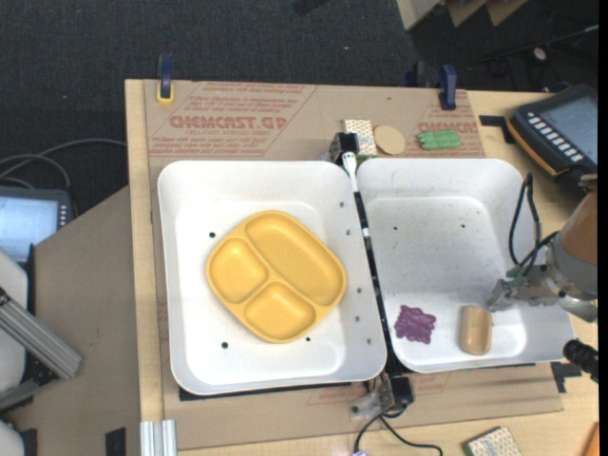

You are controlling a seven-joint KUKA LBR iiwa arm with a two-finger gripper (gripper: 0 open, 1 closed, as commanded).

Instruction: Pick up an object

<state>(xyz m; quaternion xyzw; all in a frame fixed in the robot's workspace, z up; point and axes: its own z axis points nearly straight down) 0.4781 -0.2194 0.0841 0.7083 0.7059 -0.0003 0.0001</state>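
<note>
You're looking at a robotics lab: a plywood surface point(237, 126) clamped at its back edge with blue clamps point(447, 85), a teach pendant point(560, 133) at right, loose cables point(57, 155), and dark carpet point(190, 17) underneath.

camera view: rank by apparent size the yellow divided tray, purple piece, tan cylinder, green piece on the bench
1. Yellow three-compartment plastic tray, by far the largest.
2. Purple lumpy piece and tan cylinder: too alike to rank.
3. Green flat piece on the bench; slightly smaller, but farther from the camera, so unsure.
</note>
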